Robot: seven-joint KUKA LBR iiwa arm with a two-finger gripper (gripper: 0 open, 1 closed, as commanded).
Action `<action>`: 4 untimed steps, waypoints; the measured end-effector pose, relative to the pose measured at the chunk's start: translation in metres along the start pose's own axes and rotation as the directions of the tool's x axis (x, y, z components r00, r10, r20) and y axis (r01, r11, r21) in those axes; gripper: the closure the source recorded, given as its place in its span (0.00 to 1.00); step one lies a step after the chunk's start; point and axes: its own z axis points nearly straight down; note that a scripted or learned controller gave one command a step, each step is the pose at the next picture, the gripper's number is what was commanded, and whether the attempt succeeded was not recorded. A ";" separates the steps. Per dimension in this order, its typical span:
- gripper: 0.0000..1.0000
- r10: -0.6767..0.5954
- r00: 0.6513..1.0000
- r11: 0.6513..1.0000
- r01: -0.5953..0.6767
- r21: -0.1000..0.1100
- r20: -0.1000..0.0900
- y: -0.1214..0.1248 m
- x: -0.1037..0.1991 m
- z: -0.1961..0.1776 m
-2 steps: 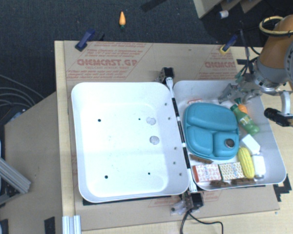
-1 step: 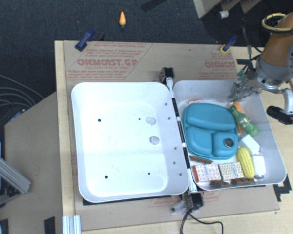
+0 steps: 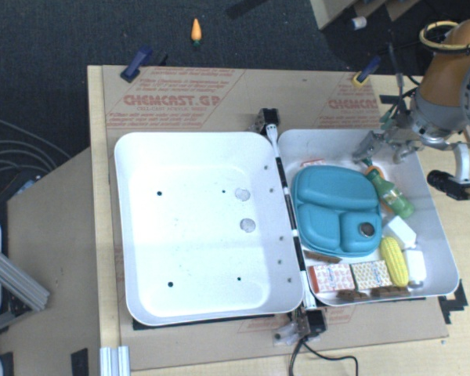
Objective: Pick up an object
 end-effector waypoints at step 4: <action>1.00 0.001 1.000 1.000 -0.001 -0.003 0.003 0.000 0.002 -0.001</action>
